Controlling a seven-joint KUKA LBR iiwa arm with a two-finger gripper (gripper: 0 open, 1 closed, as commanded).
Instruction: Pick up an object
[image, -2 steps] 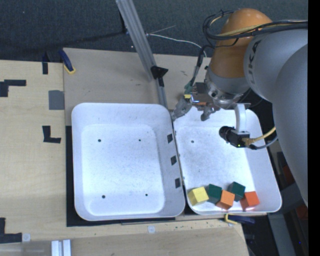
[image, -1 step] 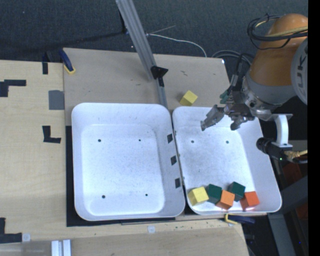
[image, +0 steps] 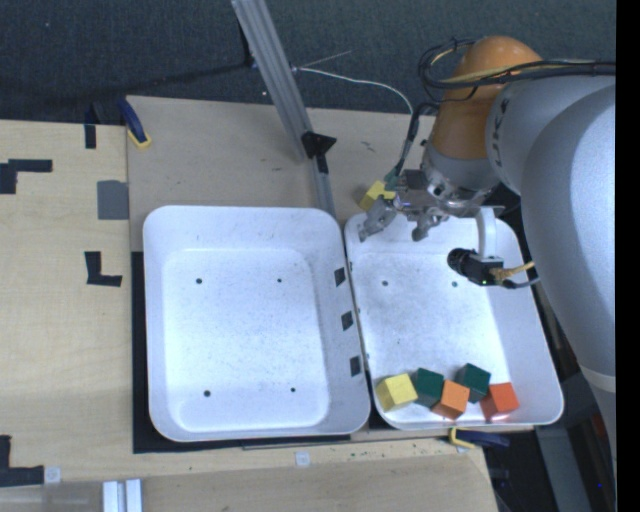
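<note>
Five blocks (image: 447, 391) huddle in the right bin's (image: 420, 300) near corner; I see the gripper (image: 397, 222) at its far rim, fingers spread, pinching nothing.

You have two white bins: the left bin (image: 245, 320) and the right bin (image: 450, 320), both faintly speckled. Well below the claw (image: 398, 222) sit a yellow block (image: 397, 390), two dark green blocks (image: 428, 383) (image: 474, 379), an orange block (image: 453, 399) and a red-orange block (image: 500, 399). The table (image: 60, 330) is pale tan.

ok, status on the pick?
Tool open, nothing held, at right bin's far edge. Blocks clustered along near edge, well apart from it. Nothing in between.
</note>
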